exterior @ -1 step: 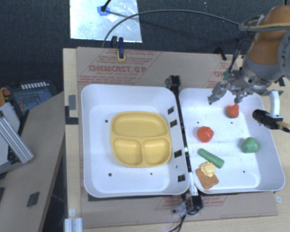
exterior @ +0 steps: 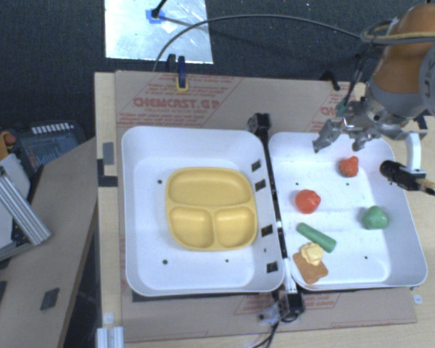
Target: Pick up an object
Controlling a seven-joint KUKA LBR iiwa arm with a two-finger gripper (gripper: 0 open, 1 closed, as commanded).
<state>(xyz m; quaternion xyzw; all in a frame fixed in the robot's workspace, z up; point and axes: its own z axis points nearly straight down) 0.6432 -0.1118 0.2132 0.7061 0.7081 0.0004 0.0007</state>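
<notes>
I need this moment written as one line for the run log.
two-finger gripper: open, holding nothing | position: over right white bin, far side | nearest: small orange-red toy piece | yellow divided plastic tray: in left white bin

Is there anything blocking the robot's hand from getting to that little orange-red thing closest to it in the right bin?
Nothing visible. The hand hangs open above the right bin's far edge, and only bare white floor lies between it and the orange-red piece.

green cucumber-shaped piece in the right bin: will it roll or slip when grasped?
The green cylinder looks rounded and smooth, so it may roll sideways if nudged. Probably light plastic. It lies close to the yellow-orange piece, which might get bumped.
</notes>
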